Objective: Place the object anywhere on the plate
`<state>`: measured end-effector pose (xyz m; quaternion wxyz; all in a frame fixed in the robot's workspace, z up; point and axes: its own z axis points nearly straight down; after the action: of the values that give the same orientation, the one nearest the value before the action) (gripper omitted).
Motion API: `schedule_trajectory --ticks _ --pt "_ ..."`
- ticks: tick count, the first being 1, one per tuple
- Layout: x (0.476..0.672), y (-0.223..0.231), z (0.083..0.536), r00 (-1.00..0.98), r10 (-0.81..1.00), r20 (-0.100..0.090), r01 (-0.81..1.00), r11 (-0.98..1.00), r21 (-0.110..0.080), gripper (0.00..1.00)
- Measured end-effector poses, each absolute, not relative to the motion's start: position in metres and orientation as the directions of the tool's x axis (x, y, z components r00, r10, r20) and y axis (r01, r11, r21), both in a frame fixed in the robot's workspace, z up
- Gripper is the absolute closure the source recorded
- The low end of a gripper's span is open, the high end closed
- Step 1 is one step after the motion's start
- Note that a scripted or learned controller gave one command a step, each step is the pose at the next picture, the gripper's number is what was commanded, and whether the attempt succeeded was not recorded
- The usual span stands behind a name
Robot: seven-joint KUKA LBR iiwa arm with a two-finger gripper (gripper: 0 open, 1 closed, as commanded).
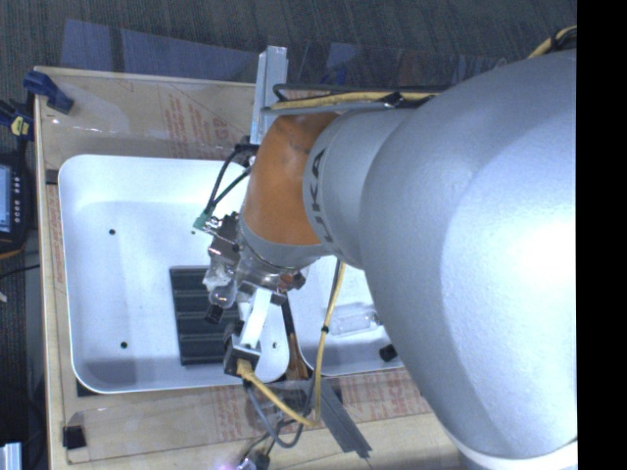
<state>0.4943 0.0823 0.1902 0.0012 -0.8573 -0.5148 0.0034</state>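
A dark ribbed rectangular plate lies flat in the left bin, toward its front right. My gripper hangs over the plate's right edge, below the orange wrist band, and the wrist hides most of it. A small clear, glassy object lies in the right bin, just right of the arm's yellow cable. Nothing can be made out between the plate and the gripper.
The big grey arm covers most of the right bin. A small black piece sits at that bin's front rim. The left bin's walls rise around the plate. Blue clamps stand at the bench's far left corner.
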Motion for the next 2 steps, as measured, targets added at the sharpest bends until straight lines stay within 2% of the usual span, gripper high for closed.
schedule_trajectory --ticks 1,2 --pt "0.500 0.168 0.098 0.614 0.789 0.004 0.789 -0.614 0.000 1.00" --pt "0.504 0.162 0.212 0.413 0.911 0.000 0.911 -0.413 -0.002 1.00"
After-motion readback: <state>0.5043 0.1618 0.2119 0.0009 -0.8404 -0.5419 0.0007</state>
